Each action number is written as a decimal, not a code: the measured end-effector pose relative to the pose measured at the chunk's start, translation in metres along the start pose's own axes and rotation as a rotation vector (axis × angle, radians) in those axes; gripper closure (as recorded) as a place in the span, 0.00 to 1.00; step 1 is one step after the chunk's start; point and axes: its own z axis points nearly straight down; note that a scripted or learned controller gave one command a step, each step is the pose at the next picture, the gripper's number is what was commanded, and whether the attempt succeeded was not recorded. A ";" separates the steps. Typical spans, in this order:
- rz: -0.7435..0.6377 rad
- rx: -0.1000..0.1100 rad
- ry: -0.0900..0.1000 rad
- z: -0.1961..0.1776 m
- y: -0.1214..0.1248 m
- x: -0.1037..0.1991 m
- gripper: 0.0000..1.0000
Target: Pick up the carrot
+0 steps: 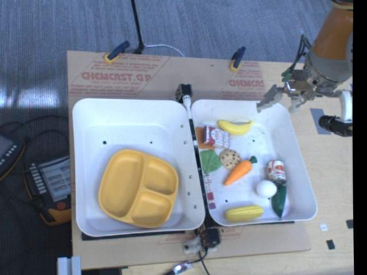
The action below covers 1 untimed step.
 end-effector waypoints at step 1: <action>-0.067 0.015 0.005 0.140 -0.039 -0.014 0.00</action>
